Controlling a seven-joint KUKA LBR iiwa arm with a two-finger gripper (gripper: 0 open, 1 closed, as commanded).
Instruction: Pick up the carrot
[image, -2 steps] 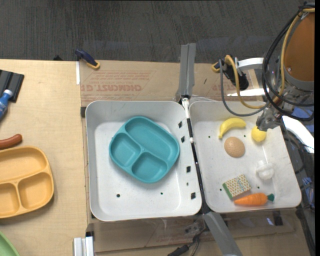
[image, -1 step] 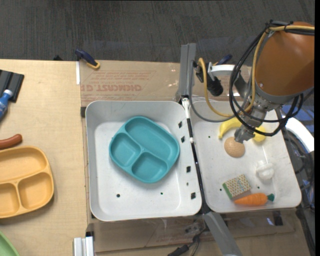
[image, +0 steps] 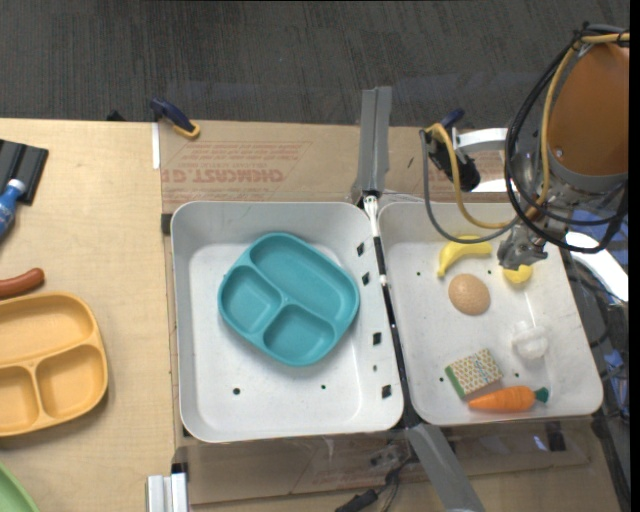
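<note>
Near the front right corner of the right bin (image: 585, 330) lies the carrot (image: 503, 400). It is orange with a little green top that points at the right wall. Just beside it, a bit further back, sits a small checked box (image: 472, 372). A round tan egg (image: 468, 294) rests near the middle of this bin. A yellow banana (image: 462, 252) lies by the back wall. A small see-through white thing (image: 530, 343) sits near the right wall.

The gripper (image: 522, 252) hangs over the back right part of this bin, well apart from the carrot. Whether it is clenched or let go, I cannot tell. A small yellow thing (image: 517, 272) shows right under it. The grey arm (image: 590, 110) with its big orange part comes down from the top right.

The left bin (image: 185, 330) holds a blue plate (image: 288, 297) with three parts, near the middle. On the bench (image: 90, 190) by its left edge is an orange plate (image: 45, 365) and a red sausage (image: 20, 283).
</note>
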